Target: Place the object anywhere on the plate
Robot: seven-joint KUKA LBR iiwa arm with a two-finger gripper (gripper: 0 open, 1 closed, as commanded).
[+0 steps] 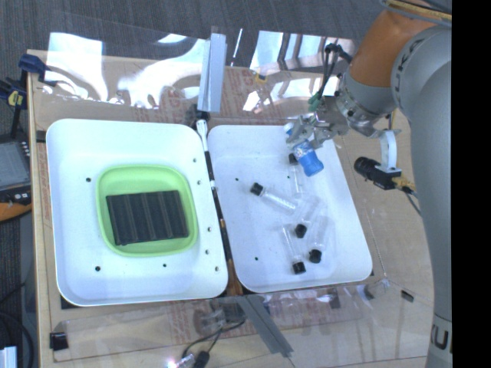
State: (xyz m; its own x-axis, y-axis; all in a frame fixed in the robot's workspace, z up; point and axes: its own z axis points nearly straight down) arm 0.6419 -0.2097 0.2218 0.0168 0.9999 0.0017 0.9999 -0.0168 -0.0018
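End effector (305, 138) sits over the right bin's (347, 205) far edge, arm (399, 60) coming in from the right. A vial with a blue cap (308, 162) hangs at its fingertips, tilted, just above the bin floor; it looks pinched between the fingers, which are nearly closed on it. More clear vials with black caps (301, 232) lie scattered in the same bin. Green plate (146, 182) with a dark ribbed insert (146, 215) is in the left bin (69, 205), well apart from the held vial.
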